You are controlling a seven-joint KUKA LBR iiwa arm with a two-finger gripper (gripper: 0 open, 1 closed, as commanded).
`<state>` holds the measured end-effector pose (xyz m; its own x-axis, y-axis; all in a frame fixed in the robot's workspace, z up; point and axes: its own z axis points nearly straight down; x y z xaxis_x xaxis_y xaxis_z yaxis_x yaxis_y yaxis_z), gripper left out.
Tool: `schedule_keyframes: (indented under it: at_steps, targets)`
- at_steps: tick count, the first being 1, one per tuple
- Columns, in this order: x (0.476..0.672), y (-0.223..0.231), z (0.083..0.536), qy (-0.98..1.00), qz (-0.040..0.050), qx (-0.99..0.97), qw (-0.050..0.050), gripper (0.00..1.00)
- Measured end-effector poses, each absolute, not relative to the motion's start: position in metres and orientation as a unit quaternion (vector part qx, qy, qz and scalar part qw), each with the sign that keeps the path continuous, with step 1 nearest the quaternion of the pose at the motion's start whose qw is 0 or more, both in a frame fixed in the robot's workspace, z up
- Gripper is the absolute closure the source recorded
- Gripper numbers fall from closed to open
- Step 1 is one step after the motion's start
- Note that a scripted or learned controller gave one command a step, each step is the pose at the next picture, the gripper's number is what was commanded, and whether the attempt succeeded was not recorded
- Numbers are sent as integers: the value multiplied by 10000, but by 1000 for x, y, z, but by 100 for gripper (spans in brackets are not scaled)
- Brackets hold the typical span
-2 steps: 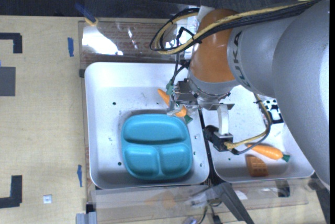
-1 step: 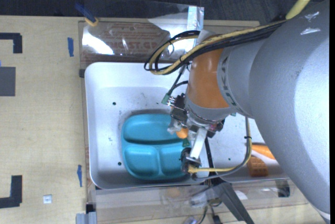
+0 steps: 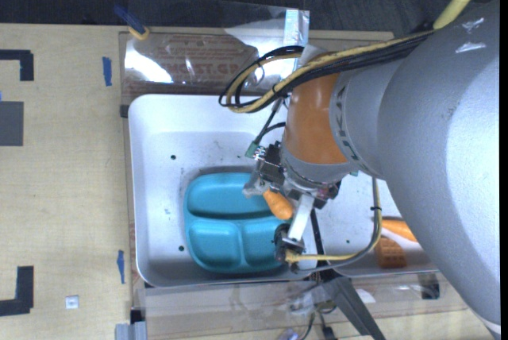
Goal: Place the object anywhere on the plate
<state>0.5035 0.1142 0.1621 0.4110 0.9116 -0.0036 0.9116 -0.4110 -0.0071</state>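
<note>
Orange carrot-like object (image 3: 278,205) lying at lower centre of frame, just off the right rim of the teal divided plate (image 3: 226,231), directly under the gripper (image 3: 274,199). Probably light, stiff, smooth plastic, apt to roll; best pinched across its thick middle. Cannot tell whether fingers grip it.

Robotics lab test cell. Evidence: grey industrial arm (image 3: 429,116) with loose cabling (image 3: 262,76) over a shallow white bin (image 3: 151,171) set into a plywood bench (image 3: 63,171). Left of the bin, black (image 3: 22,64) and blue tape marks (image 3: 106,70) on the bench. Behind the bin, a clear plastic guard sheet (image 3: 214,44).
</note>
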Motion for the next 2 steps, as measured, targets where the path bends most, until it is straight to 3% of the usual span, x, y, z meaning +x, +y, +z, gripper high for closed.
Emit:
schedule_keyframes:
  at_steps: [1,2]
  targets:
    - [504,115,169,-5431,49,-8396,25,100]
    - [504,115,169,-5428,53,-8398,26,0]
